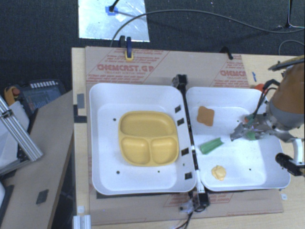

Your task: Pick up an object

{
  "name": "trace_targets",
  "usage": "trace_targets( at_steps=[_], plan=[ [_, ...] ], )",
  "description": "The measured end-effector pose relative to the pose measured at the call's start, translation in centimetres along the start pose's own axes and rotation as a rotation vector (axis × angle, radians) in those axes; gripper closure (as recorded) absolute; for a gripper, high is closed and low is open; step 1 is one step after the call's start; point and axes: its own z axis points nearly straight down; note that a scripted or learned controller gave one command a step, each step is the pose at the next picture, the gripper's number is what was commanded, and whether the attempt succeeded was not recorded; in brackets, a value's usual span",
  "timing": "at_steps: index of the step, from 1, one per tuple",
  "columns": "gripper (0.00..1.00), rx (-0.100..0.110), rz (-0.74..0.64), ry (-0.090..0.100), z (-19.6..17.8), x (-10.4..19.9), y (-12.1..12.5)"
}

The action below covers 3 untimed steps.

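Gripper (238, 134) low in right bin (257, 179), beside green block (210, 145).
Finger state impossible to tell: tips small and blurred. Arm cut off at frame's right. Brown piece (206, 115) and yellow lump (218, 172) lying loose nearby; yellow tray (147, 137) in left bin (102, 128).

The brown board (143, 63) under the bins reads "CHEMCAST GP" in red at left, and partly again at right.

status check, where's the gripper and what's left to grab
Gripper low over right bin. Green piece, brown piece, yellow piece all loose in that bin. Path clear.
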Motion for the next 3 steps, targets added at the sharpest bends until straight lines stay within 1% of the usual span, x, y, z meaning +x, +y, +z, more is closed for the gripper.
trace_targets(
  at_steps=[1,2,3],
  plan=[
    [0.00,0.001,0.001,0.000,5.2,0.1,0.0],
    [1.00,-0.005,0.001,-0.002,3.9,0.0,0.1],
    [1.00,-0.008,-0.002,-0.003,-0.7,-0.6,0.8]
  ],
)
